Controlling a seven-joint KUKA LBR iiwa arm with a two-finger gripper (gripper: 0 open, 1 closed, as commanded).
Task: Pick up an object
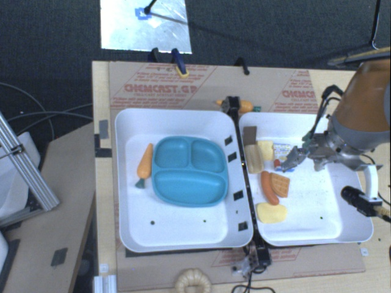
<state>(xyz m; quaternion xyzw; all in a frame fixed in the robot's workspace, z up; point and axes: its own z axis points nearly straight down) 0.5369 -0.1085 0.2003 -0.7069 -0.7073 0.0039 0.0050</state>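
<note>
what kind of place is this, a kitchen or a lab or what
Probably a robot lab, not a kitchen: an arm reaches over two white bins of toy food on a clamped board, with loose cables nearby.

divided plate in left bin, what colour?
Light blue; the divided plate shows clearest in the camera view, beside an orange carrot.

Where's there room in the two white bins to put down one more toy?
Right bin: bare floor along the near and right side, past the yellow piece. Left bin: a bare strip along the near edge, below the blue plate. It's crowded at the right bin's left side, where the gripper hangs over the waffle and sausage.
</note>
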